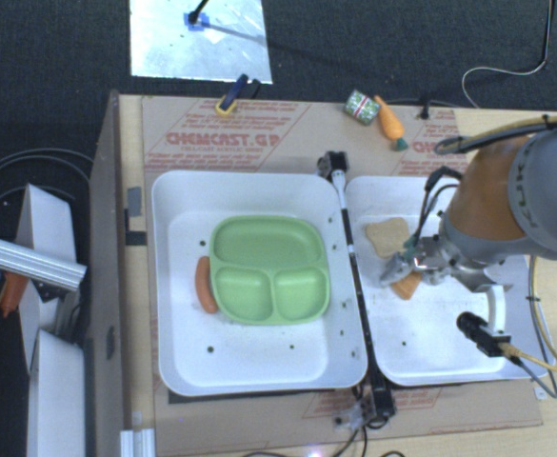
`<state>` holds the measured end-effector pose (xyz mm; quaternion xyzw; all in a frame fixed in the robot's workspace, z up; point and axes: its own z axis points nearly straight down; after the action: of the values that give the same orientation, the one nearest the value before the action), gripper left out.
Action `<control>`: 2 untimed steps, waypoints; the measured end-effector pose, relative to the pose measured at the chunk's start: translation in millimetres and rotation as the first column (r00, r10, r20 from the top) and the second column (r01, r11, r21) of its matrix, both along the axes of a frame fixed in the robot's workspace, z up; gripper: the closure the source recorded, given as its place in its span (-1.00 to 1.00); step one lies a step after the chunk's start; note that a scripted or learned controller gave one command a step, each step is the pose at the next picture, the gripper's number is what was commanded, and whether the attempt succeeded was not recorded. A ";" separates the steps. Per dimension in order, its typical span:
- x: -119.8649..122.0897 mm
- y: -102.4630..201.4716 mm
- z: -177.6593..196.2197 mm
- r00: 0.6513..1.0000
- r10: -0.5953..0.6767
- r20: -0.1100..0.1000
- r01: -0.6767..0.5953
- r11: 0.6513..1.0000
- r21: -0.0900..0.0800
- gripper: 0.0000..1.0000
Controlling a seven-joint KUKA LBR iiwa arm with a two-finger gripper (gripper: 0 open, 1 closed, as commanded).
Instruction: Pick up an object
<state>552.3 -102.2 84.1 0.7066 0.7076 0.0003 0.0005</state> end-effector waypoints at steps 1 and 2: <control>0.8 0.1 10.8 1.000 0.001 0.002 -0.001 1.000 0.000 1.00; 0.8 0.1 10.7 1.000 0.001 0.002 -0.001 1.000 0.000 -1.00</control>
<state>553.0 -102.1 94.9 0.7062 0.7080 0.0012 0.0011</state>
